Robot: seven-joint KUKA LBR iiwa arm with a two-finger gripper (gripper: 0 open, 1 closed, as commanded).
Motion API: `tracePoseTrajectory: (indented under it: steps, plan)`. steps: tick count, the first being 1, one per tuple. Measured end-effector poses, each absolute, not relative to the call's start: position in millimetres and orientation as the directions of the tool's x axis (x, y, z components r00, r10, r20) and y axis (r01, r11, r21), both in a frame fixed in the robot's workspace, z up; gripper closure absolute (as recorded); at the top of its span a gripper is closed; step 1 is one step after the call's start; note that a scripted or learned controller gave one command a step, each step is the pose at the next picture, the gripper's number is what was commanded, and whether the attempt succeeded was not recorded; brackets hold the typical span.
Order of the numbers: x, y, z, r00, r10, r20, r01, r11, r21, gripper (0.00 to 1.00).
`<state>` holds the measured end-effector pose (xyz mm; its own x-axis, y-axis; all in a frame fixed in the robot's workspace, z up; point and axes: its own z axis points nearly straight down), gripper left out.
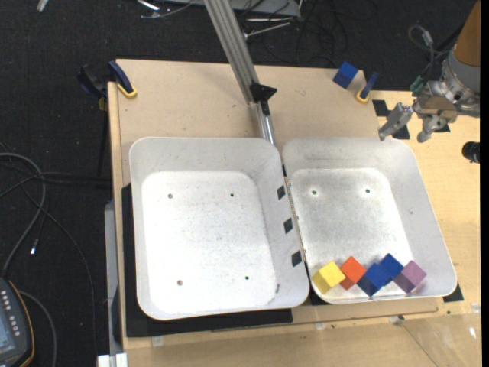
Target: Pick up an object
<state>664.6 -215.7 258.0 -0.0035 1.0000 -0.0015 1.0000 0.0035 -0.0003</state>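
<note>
Camera view showed the two-finger end effector spread and grasping nothing, poised over the right white bin's far right corner. Four small cubes, yellow, orange, blue and purple, sat along its near wall, well apart from it.

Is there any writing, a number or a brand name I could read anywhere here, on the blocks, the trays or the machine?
None that can be read.
The yellow block, orange block, blue block and purple block: plain faces.
The two white trays: no markings, just specks and small holes.
The device at the lower left edge: its buttons are too small and blurred to read.
</note>
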Motion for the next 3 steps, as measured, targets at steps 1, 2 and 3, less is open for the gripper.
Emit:
tracePoseTrajectory:
  steps: [1,2,3]
  plan:
    - [667.1,-180.8,168.9,-0.005,1.000,0.002,1.000,0.005,-0.007,0.00]
    - [676.3,-207.9,180.5,0.002,1.000,-0.002,1.000,-0.002,0.004,0.00]
    - [623.2,-158.1,123.3,-0.003,1.000,0.004,1.000,0.003,-0.009,0.00]
